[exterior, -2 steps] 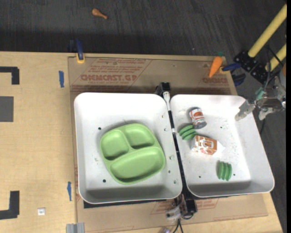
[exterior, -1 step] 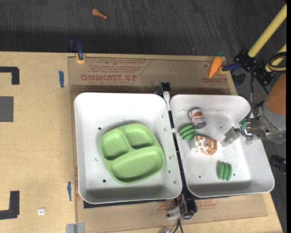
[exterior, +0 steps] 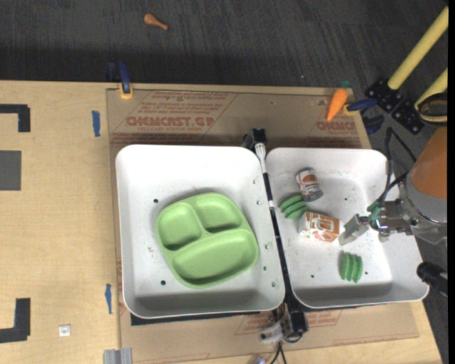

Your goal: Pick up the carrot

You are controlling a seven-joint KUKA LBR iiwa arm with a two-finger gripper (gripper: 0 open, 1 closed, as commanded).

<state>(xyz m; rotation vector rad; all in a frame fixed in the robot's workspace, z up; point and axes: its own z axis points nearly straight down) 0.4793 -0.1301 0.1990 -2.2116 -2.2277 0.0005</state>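
The carrot (exterior: 337,104), small and orange with a green top, lies on the cardboard sheet behind the right bin's far rim, outside both bins. My gripper (exterior: 353,229) hangs low inside the right bin (exterior: 370,162), near its middle right, well in front of the carrot. It sits just right of an orange-and-white packet (exterior: 320,227) and above a green ridged piece (exterior: 350,266). I see nothing held in it.
The right bin also holds a small can (exterior: 308,183) and a green pod (exterior: 291,207). In the left bin (exterior: 142,170) lies a green divided plate (exterior: 206,237). A yellow pole (exterior: 419,48) and blue clamps stand near the carrot. Another small orange object (exterior: 155,21) lies on the floor.
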